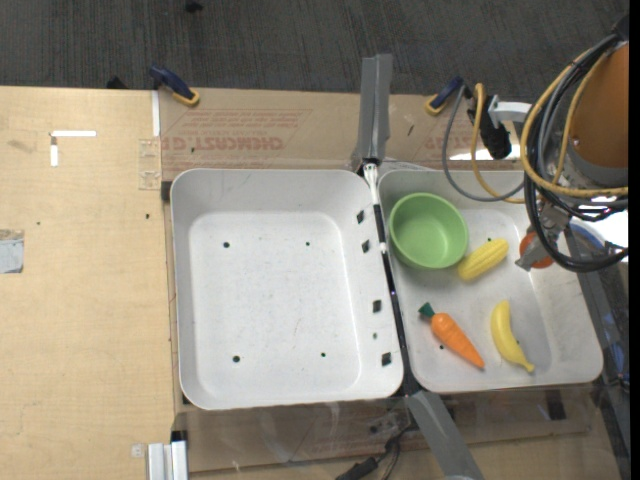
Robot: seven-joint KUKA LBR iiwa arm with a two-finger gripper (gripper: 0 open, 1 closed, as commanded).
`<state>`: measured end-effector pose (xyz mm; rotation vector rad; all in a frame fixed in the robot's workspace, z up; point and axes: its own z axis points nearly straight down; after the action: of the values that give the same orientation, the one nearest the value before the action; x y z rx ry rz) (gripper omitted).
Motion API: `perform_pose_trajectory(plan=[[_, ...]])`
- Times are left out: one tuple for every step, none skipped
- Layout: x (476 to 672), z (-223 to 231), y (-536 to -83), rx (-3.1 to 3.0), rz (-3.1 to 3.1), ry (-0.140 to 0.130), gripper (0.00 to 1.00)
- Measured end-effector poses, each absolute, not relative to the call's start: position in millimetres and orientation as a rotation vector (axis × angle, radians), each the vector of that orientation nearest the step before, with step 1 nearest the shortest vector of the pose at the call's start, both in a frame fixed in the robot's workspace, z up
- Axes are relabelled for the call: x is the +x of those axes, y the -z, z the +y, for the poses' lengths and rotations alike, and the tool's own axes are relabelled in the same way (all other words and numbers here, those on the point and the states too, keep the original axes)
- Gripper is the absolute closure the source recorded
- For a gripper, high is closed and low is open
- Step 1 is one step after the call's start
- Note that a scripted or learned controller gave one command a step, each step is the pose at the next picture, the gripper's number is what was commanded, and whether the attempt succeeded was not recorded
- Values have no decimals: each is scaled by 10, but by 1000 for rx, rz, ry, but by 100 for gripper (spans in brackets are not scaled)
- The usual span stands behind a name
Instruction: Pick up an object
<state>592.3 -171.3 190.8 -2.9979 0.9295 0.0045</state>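
The right bin [560, 368] holds a green bowl [428, 230] at its back left. A yellow corn cob [483, 259] lies just right of the bowl. A carrot [456, 337] and a banana [510, 337] lie side by side toward the front. My gripper [535, 251] hangs over the bin's right side, a little right of the corn cob, under the arm's orange band [603, 108] and a tangle of cables. A small orange-red patch [528, 241] shows at the gripper; I cannot tell what it is.
The left bin [190, 298] stands beside the right one, with a dark divider [385, 298] between them. Cardboard [250, 133] and two clamps [176, 86] lie behind the bins. Cables [480, 138] loop over the right bin's back edge.
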Motion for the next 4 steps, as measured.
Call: perform_pose_trajectory(plan=[[4884,-1803,-1410,-3080,601,-4,100],[5189,-685,-2689,-3011,883,-5,100],[5826,-356,-3453,-2979,983,-3,100],[5348,-642,-2659,-3013,878,-8,100]])
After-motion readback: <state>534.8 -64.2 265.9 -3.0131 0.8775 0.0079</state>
